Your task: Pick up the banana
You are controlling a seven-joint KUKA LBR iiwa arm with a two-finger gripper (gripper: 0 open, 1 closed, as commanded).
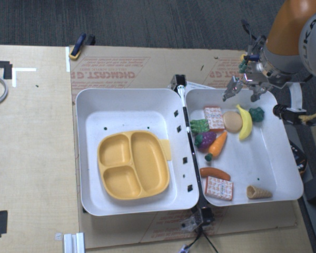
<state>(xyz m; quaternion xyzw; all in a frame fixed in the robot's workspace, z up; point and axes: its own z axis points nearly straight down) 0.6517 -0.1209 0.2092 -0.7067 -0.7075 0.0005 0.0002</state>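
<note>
**Two bins, one banana, gripper spread above the far rim**

Left to right, the bench carries two white bins side by side. The left bin (pixel 89 141) holds one thing: a yellow three-compartment plate (pixel 132 164), set a little toward the near-right, with bare white floor along the bin's far and left walls.

The right bin (pixel 276 167) holds the rest, crowded toward its far-left part. Nearest the shared wall are one green leafy toy (pixel 199 125) and one bunch of purple grapes (pixel 206 139). Beside them lies one orange carrot (pixel 218 144), tilted. Two red-and-white packets appear: one far (pixel 214 117), one near (pixel 219 188). One sausage (pixel 215 173) lies just above the near packet. One tan bun (pixel 232 122) touches the single banana (pixel 245 123), which lies curved, running far to near, in the far half of the bin. One dark green piece (pixel 256 114) sits just right of the banana. One cone (pixel 258 193) lies alone by the near-right corner.

Open floor runs along the right wall and through the middle of the right bin.

The gripper (pixel 244 90) hangs over the far rim, fingers apart, holding nothing, just beyond the banana's far tip.
</note>
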